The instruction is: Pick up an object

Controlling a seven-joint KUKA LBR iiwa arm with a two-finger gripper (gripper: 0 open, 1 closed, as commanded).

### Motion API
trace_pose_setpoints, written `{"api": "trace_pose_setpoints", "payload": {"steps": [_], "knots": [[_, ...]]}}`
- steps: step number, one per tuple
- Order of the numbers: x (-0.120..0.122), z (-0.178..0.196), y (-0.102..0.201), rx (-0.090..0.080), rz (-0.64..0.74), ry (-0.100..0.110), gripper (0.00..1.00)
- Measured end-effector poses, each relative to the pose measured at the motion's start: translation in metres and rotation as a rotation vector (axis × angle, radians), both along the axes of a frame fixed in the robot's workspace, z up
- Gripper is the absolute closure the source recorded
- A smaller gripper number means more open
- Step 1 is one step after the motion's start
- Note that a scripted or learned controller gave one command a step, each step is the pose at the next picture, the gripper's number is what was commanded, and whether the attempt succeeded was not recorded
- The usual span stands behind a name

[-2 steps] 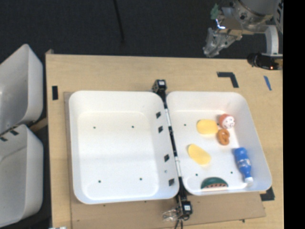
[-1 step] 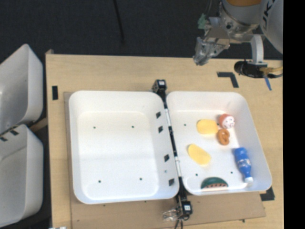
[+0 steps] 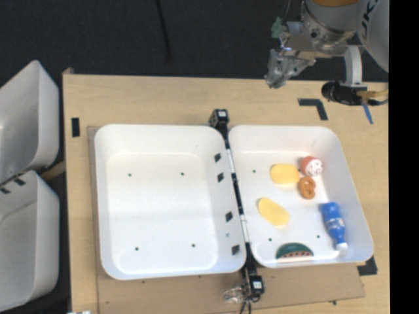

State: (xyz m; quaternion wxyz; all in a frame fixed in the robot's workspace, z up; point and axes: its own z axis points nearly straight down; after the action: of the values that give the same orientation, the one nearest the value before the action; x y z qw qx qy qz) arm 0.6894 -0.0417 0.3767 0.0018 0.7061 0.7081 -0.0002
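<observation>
Camera view, one entry, for you at the controls. Grey two-finger gripper (image 3: 277,77): raised above the bench's far edge, beyond the right-hand shallow white plastic bin (image 3: 327,137); nothing is seen between its tips, and you cannot tell how the jaws stand. Contents of that bin, all lying toward the camera from the jaws:
- pale yellow oval slice (image 3: 285,174), nearest the jaws, almost straight ahead, long axis across the bin;
- second yellow oval piece (image 3: 273,212), further on, long axis slanted;
- small red-and-white round toy (image 3: 312,167) and brown ring-shaped piece (image 3: 306,188), touching or nearly so, off to the arm's side;
- blue plastic bottle (image 3: 333,224), long axis running toward the near rim;
- green half-round slice (image 3: 295,251), farthest.

Left-hand white bin (image 3: 105,175): well aside. Judged easiest: the nearest oval.
</observation>
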Motion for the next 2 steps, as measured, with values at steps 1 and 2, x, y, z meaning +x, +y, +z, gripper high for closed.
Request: {"api": "trace_pose_setpoints", "payload": {"steps": [1,2], "knots": [[0.0,0.008,0.006,0.0,0.0,-0.001,1.0],[-0.001,-0.089,0.062,0.003,0.003,0.01,1.0]]}}
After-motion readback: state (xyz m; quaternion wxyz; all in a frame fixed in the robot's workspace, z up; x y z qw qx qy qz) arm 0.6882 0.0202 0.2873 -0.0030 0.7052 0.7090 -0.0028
